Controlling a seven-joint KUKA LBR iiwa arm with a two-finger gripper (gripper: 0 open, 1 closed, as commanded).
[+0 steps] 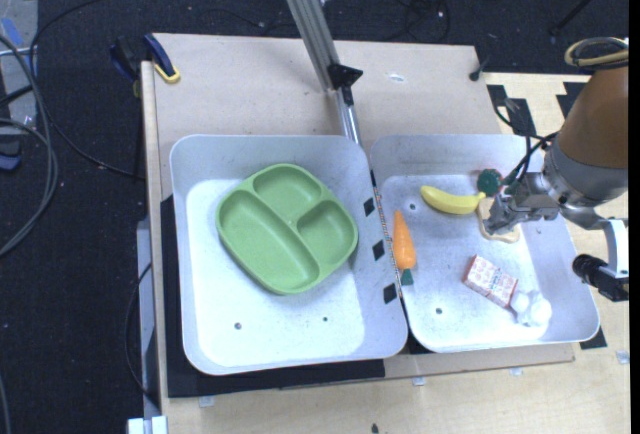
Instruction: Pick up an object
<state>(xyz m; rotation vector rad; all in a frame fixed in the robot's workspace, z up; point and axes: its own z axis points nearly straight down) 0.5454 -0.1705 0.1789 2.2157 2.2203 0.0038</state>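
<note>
Plywood bench on dark floor with loose cables; two shallow white bins side by side on it. Left bin held a green divided plate, nothing on the plate. Right bin held the loose items: banana, carrot, a small red-and-white carton, a whitish lump at the carton's near-right end, and a dark green object by the far wall.

Gripper was low in the right bin, over a small pale object that I could not identify. Whether the gripper was wide, narrow or holding that object could not be told from this angle; the wrist hid the tips.

Banana lay just left of the gripper, long axis roughly left-right, its right tip near or touching the tool. Carton lay near, toward the front of the bin, axis diagonal. Carrot further left, against the wall, axis front-to-back. Judgement: pale object or banana is the likely target.
</note>
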